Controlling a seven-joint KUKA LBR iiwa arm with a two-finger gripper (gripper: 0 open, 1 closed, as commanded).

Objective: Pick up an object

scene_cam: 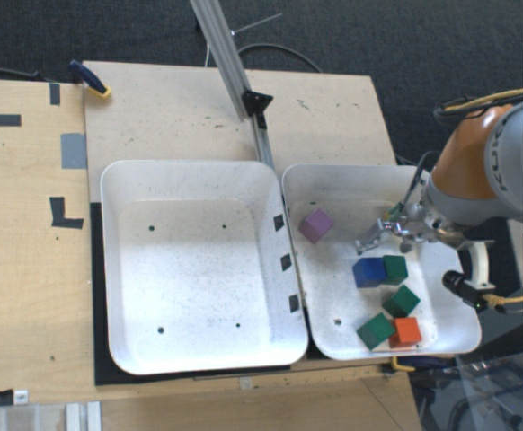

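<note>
The right bin (333,182) holds several small blocks. A purple cube (315,225) lies alone near its left wall. A blue cube (367,272) touches a green cube (394,268) at the middle. Lower down sit a second green cube (403,301), a third green cube (376,331) and an orange cube (407,331). My gripper (380,231) hangs over the right bin, just above the blue cube and to the right of the purple one. It is open, with nothing between its fingers.
The left bin (118,241) stands beside the right one, sharing a middle wall. A slanted metal rail (230,52) crosses the bench behind the bins. A blue and yellow tool (91,79) lies at the back left. Cables trail at the right.
</note>
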